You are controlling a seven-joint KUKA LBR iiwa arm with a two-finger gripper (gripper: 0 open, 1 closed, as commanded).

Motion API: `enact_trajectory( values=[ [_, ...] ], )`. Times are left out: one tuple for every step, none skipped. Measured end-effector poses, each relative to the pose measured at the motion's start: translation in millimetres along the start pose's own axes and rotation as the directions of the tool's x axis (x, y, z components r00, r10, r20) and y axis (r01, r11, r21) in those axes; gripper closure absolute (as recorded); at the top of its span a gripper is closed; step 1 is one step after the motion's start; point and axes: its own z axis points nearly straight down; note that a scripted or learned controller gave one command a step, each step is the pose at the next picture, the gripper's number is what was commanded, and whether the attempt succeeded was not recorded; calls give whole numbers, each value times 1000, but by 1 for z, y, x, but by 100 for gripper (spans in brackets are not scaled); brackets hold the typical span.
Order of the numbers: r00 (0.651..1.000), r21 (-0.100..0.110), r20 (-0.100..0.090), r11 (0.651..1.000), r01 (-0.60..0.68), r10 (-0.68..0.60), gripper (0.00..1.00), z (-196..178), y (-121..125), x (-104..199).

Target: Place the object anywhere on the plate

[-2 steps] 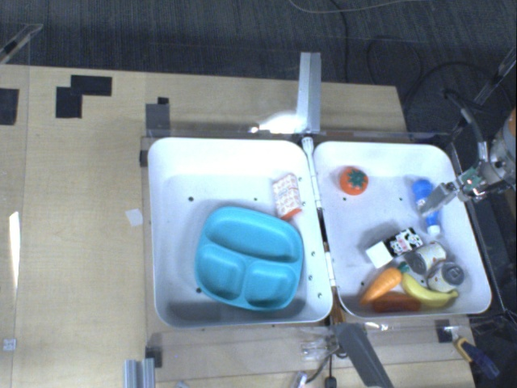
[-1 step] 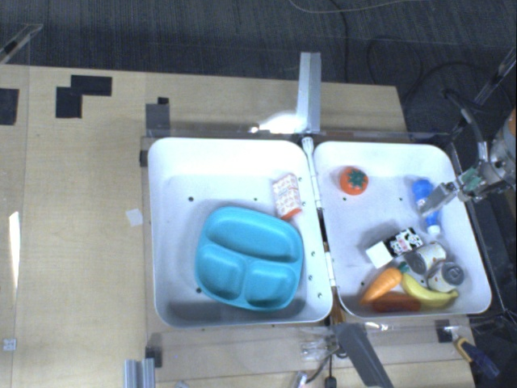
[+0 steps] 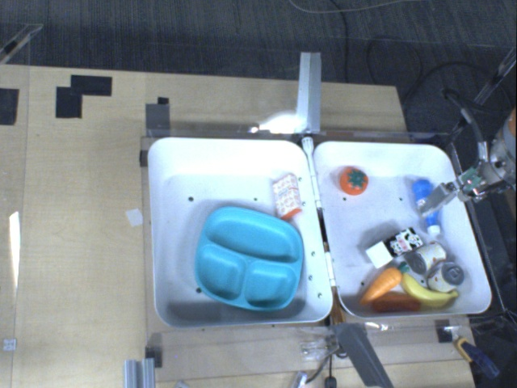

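the pincer (image 3: pixel 443 196) hangs over the right bin's (image 3: pixel 380 156) edge; i cannot tell its opening. the blue bottle (image 3: pixel 422 191) beneath looks light, stiff and slippery, so grip its middle for the blue plate (image 3: pixel 246 257).

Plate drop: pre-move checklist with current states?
1. Blue plate sits flat in left bin: ok.
2. Plate compartments free of items: ok.
3. Small packet lies off the plate, near its upper right rim: ok.
4. Gripper is over right bin, near its right wall: ok.
5. Object held between the fingers: cannot tell.
6. Toy carrot and banana in right bin, not on plate: not ok.
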Motion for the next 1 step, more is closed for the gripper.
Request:
enact_trajectory(
  values=[
    [1000, 0, 0, 1000, 0, 0, 0, 0, 0, 0]
  ],
)
